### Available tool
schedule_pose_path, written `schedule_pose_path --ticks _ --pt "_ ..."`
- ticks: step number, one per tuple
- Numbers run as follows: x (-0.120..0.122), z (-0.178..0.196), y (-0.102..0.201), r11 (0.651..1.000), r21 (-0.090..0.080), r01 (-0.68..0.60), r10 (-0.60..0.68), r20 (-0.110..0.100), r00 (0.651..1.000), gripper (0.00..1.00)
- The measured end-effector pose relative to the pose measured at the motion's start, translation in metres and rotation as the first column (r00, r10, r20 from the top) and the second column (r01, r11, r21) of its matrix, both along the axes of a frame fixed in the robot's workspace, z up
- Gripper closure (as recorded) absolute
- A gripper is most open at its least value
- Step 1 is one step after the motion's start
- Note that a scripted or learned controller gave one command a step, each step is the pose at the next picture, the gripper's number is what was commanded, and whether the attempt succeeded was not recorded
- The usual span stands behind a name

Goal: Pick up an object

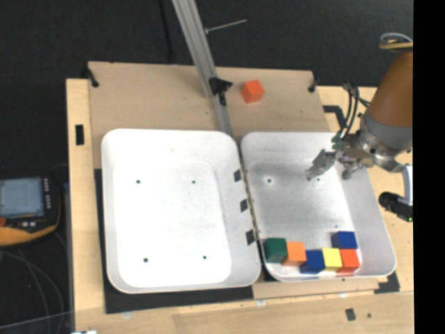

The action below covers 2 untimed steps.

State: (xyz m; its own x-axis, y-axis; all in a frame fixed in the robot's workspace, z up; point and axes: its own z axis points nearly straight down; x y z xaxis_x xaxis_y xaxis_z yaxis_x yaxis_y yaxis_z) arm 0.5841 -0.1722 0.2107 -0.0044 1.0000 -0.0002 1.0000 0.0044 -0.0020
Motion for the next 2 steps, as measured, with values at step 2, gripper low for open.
schedule_pose_path --ticks 2 --pt "-0.059 -0.083 0.018 1.0 0.001 0.006 -0.006 -0.006 1.0 0.0"
